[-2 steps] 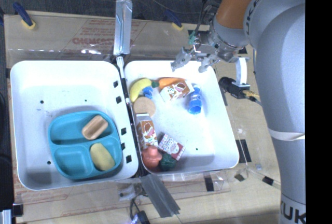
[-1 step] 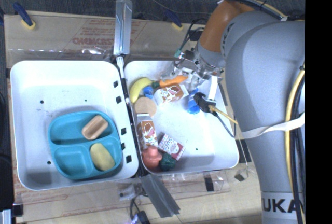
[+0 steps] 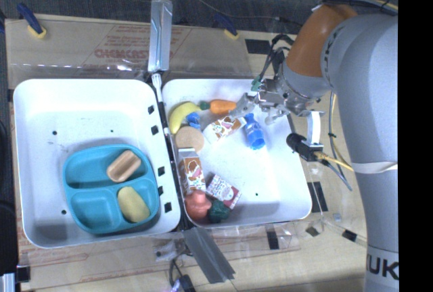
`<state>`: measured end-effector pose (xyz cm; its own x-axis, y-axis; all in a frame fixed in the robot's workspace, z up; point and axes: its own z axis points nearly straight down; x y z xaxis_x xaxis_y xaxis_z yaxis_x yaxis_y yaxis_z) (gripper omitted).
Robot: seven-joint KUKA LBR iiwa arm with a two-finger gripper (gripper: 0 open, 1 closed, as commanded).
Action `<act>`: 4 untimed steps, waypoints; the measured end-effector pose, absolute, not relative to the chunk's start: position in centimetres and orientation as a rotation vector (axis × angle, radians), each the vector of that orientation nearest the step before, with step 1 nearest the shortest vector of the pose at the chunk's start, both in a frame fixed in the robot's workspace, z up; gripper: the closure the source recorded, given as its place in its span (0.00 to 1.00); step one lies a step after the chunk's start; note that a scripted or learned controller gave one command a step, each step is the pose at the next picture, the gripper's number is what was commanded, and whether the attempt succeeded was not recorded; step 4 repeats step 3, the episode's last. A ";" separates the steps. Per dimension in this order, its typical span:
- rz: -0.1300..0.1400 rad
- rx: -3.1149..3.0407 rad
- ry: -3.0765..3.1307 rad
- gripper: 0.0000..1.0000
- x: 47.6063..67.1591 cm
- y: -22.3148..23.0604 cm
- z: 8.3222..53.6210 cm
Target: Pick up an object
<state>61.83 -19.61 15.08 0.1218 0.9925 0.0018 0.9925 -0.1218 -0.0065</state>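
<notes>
The right bin (image 3: 284, 182) holds a jumble of small items. Along its left side lie a yellow banana (image 3: 180, 113), a round tan bun (image 3: 189, 140), a printed packet (image 3: 193, 173), a red packet (image 3: 224, 191), a red fruit (image 3: 196, 203) and a green item (image 3: 218, 211). Toward the back sit an orange carrot (image 3: 222, 107), a red-and-white snack packet (image 3: 223, 127) and a blue bottle (image 3: 254, 134). My gripper (image 3: 262, 103) hangs over the bin's back right, just above the blue bottle and right of the carrot. Nothing shows held in it.
The left bin (image 3: 40, 115) holds a blue divided tray (image 3: 84, 203) with a brown bread roll (image 3: 124, 165) and a yellow oval item (image 3: 134, 205). A metal divider (image 3: 160, 34) stands between the bins at the back. My arm covers the right bin's right rim.
</notes>
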 end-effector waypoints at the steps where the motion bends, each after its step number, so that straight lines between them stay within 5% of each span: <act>1: 0.004 -2.339 -2.089 0.00 53.9 -20.3 9.2; 2: 0.004 -2.492 -1.908 0.00 58.9 -20.2 13.1; 3: 0.002 -1.847 -2.535 0.00 59.4 -19.3 9.1; 4: 0.002 -1.847 -2.535 0.00 59.4 -19.3 9.1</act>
